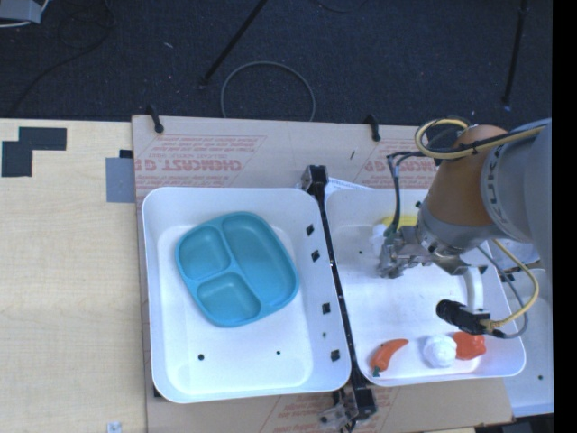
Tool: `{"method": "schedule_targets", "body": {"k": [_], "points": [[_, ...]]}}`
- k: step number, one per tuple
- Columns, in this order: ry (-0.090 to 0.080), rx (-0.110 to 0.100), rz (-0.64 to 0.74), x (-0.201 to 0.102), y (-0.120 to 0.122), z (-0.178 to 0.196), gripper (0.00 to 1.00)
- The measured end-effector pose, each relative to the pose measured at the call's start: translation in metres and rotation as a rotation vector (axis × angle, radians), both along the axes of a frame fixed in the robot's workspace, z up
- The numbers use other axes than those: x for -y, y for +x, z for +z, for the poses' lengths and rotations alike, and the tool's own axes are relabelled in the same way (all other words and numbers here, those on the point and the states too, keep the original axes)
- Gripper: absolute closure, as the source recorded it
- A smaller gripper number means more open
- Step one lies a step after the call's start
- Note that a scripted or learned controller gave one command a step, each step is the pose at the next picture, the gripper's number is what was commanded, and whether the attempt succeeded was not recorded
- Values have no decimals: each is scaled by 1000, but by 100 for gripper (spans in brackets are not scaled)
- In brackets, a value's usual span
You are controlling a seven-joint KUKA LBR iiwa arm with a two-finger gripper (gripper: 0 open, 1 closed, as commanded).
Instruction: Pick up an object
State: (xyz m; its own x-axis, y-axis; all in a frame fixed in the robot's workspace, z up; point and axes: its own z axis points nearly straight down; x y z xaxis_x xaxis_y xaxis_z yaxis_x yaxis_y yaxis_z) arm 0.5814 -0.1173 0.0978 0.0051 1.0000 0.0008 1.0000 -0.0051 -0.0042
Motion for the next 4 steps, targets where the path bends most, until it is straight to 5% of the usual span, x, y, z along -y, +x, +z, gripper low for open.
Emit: {"method": "schedule_targets", "body": {"k": [3,4], "points": [[-2,6,6,1,9,146,100],[0,1,8,-55,9,134,100]]}}
